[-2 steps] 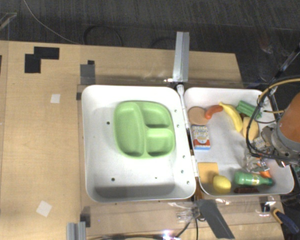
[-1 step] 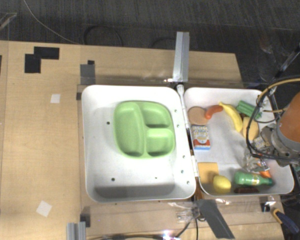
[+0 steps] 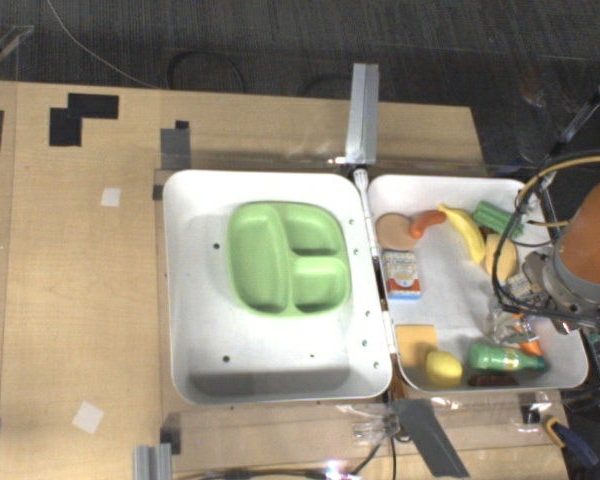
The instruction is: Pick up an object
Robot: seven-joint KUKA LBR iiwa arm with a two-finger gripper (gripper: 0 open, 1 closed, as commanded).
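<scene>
my claw (image 3: 515,320) hangs low over the right bin (image 3: 435,190), near its right wall, and i cannot tell how wide it stands or whether it grips anything. the green bottle (image 3: 505,357) lies just at my six o'clock by the near wall, its long axis running nine to three.

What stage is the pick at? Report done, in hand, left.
Done: the arm has reached over the right bin, with the gripper low at its right side, near the green bottle.
In hand: nothing visibly held; the fingers are too cluttered to read.
Left: the grasp and lift. The banana, lemon and small carton lie in the bin; the green divided tray sits in the left bin.
</scene>
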